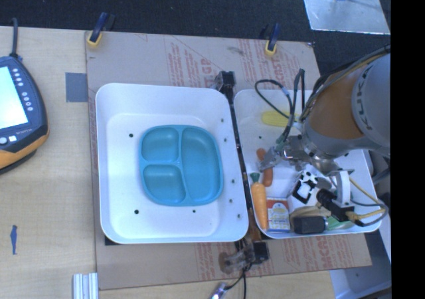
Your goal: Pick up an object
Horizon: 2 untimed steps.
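Left bin (109,158) holds a divided tray (180,165) at centre; right bin (247,101), touching it, holds a carrot (259,203) along its left wall, a small carton (278,216) just right of that; pendant (16,111) at frame left edge.

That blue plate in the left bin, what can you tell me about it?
The blue plate is a rounded, plastic-looking tray split into three compartments: two smaller ones on the left, one long one on the right. It lies flat, face up, near the middle of the left white bin, with nothing in it.
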Each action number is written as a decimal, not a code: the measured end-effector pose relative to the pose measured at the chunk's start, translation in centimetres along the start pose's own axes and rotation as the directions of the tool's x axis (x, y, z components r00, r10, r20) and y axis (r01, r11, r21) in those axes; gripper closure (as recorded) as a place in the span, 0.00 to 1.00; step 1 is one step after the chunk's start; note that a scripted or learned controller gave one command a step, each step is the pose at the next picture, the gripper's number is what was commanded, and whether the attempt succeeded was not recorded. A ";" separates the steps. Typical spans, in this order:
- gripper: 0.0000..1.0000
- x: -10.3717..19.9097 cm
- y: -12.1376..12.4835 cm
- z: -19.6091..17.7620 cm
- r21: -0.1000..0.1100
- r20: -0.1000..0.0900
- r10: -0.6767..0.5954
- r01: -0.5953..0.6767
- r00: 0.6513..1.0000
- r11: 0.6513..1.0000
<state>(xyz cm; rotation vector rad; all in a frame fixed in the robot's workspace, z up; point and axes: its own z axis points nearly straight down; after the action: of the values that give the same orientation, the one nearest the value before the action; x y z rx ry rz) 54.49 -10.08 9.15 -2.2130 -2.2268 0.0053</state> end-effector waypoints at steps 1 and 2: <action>0.00 0.5 1.2 0.0 -0.001 0.001 0.000 0.000 1.000 1.000; 1.00 0.4 1.2 -1.0 0.000 0.002 -0.004 0.004 1.000 1.000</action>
<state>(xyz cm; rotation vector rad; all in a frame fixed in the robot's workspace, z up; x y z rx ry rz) 55.69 -9.71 10.19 -2.2101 -2.2317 0.0074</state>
